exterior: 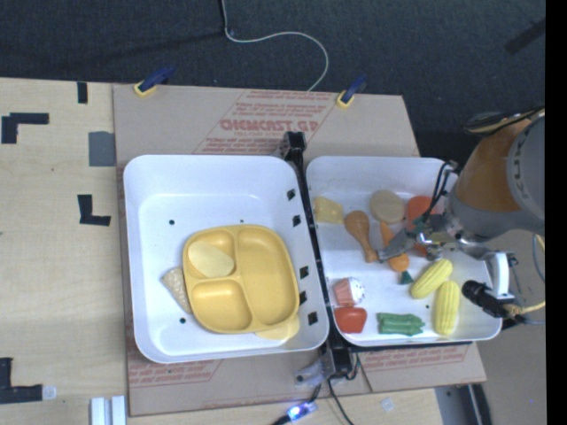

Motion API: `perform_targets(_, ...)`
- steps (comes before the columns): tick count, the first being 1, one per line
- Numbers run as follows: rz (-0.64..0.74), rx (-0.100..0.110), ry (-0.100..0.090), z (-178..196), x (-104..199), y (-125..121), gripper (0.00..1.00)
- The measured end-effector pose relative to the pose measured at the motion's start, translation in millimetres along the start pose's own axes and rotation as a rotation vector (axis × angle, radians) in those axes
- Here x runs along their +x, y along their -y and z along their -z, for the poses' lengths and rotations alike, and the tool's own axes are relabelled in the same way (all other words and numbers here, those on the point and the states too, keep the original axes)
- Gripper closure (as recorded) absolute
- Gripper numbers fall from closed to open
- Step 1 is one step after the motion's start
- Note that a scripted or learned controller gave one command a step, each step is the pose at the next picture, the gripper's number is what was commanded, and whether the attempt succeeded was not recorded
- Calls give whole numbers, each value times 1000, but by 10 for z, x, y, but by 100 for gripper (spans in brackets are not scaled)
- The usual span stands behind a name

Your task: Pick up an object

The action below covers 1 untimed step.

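The gripper (pixel 400 248) sits low in the right bin (pixel 372 171), its tip among the toy food beside an orange carrot piece (pixel 400 261). Whether the fingers are open or closed cannot be told. Two corn cobs (pixel 431 278) lie just right of it; a yellow divided plate (pixel 241 277) fills the left bin (pixel 151 237).

Premises present as a robotics test laboratory, not a home or kitchen. The worktop (pixel 53 264) is pale wood marked with black tape shapes. A printed cardboard sheet (pixel 266 122) is fixed to it by blue and yellow clamps (pixel 155 80). Two shallow white bins (pixel 146 193) sit side by side on the cardboard, joined by black clips. The food items (pixel 434 277) in the right-hand bin are plastic toys. A grey and orange industrial arm (pixel 500 189) reaches in. A loose white cable (pixel 275 38) trails over dark carpet behind.
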<state>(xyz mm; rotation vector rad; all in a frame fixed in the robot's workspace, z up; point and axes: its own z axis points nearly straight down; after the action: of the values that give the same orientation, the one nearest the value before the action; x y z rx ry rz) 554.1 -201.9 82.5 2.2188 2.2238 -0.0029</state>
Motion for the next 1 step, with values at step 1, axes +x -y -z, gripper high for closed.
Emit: perform_targets(1, 0, -2, 1, 127, -3, -8, 100)
